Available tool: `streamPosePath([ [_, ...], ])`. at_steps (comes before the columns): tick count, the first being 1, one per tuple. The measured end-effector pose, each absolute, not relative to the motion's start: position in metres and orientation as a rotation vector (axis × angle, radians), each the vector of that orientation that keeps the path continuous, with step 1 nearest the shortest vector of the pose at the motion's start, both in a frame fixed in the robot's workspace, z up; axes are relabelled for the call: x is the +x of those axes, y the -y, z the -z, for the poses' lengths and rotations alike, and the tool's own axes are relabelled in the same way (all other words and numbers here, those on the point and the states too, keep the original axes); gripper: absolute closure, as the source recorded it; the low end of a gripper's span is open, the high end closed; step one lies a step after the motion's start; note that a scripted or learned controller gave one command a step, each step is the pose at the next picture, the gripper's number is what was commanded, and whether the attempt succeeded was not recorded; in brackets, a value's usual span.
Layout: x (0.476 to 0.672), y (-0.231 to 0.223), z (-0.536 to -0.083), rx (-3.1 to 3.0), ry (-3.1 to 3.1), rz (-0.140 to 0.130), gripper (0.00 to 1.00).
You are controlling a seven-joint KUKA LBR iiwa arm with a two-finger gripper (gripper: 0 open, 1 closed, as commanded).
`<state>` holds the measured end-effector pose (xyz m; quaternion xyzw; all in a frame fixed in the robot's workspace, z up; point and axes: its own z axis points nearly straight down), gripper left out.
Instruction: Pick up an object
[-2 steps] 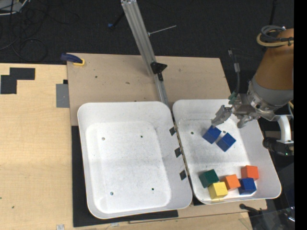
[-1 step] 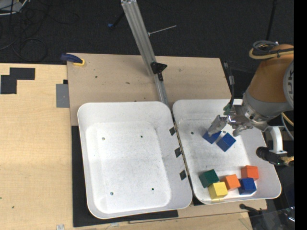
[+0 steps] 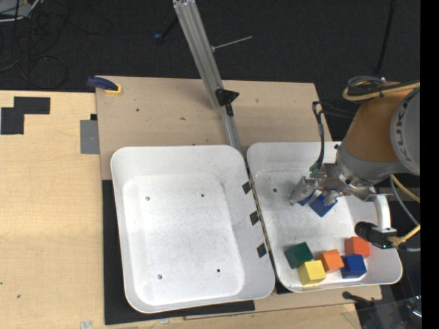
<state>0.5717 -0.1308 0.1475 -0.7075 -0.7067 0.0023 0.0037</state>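
1. In the right bin (image 3: 288,157), we see the gripper (image 3: 310,192) reaching in from the right, low over the bin's middle.
2. We see a dark blue block (image 3: 322,205) just below and right of the fingers (image 3: 299,193); it looks tilted, one corner pointing down, and it sits partly under the gripper's metal parts.
3. We cannot tell whether the fingers are spread or closed, or whether the blue block is between them.
4. Along the bin's near edge we see a cluster of small blocks: a green block (image 3: 298,254), a yellow block (image 3: 312,271), an orange block (image 3: 332,259), a second blue block (image 3: 354,266) and a red-orange block (image 3: 357,246).
5. The left bin (image 3: 180,225) lies beside it on the bench (image 3: 164,112).
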Motion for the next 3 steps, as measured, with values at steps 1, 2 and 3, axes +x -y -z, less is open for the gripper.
streamPosePath([
  [1,0.572,0.133,-0.16,-2.229,2.208,-0.004,1.0],
  [2,0.571,0.138,-0.223,-2.229,2.219,0.003,1.0],
  [3,0.574,0.139,-0.266,-2.223,2.223,0.002,1.0],
])
